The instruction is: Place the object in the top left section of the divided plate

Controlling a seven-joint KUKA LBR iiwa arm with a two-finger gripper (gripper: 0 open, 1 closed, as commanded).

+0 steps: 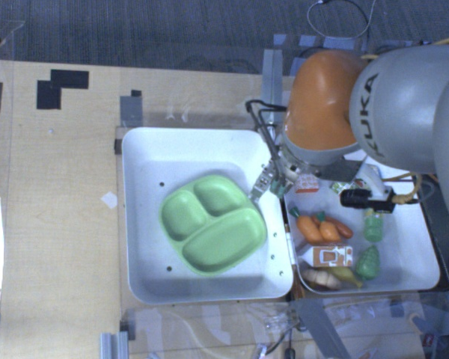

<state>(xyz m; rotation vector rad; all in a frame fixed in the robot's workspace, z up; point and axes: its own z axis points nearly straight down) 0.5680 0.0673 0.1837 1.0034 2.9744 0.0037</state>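
Progress looks slight: the green divided plate [213,221] in the left bin [146,163] has all three sections bare. Toy foods, a carrot [319,229] among them, lie in the right bin [426,271]. The gripper [263,186] hangs by the plate's upper right rim; whether its jaws hold anything, I cannot tell.

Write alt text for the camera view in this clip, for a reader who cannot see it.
A grey arm with an orange band reaches from the right, its hand over the right edge of the left bin, beside an empty green divided plate. The right bin holds toy food: a carrot, a banana, green pieces and a small carton.
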